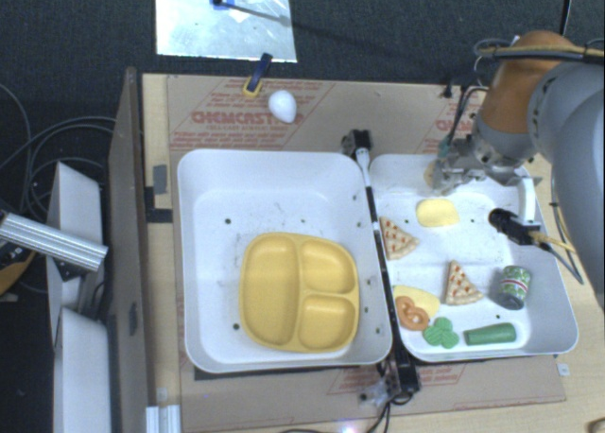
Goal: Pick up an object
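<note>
— Pale yellow piece (438, 212), the object nearest the gripper (444, 174): where does it lie?
— In the upper half of the right bin (477, 242), with the gripper just at its 12 o'clock, at the bin's far end. Whether the gripper is wide or narrow cannot be told from this angle.
— What crowds it?
— One pizza slice (397, 237) at its 8 o'clock, against the wall shared with the left bin (236, 195), and a second slice (461, 284) near 6 o'clock. A small can (514, 286) stands at 4 o'clock. Along the near wall are a pretzel (412, 311) on a yellow disc (427, 299), a green sprig (440, 332) and a green cylinder (490, 334). None touches the piece.
— And beyond?
— A yellow divided tray (301, 289) lies in the left bin. A white egg (282, 105) rests on the bench (378, 105), at 11 o'clock.
</note>
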Controlling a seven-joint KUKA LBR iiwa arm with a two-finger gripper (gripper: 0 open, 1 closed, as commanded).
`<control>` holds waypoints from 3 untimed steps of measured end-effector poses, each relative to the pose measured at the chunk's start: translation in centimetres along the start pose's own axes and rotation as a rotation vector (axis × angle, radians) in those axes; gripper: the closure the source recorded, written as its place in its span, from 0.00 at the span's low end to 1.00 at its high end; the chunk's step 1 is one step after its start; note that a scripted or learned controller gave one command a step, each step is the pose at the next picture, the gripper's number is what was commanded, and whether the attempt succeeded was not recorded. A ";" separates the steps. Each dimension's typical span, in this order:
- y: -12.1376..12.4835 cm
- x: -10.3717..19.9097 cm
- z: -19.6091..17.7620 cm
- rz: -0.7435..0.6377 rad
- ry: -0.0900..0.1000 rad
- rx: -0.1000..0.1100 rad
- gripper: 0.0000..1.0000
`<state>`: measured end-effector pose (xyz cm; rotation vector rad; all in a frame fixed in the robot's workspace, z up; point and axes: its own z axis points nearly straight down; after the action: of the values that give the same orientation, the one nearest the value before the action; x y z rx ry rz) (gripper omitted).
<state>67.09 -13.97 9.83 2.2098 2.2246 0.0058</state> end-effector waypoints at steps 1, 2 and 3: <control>0.0 0.0 0.0 -0.001 -0.001 0.000 0.00; 0.1 0.0 -1.1 -0.002 -0.001 -0.002 1.00; 0.1 0.0 -1.1 -0.003 -0.001 -0.002 0.00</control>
<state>67.16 -13.99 10.90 2.2048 2.2260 0.0066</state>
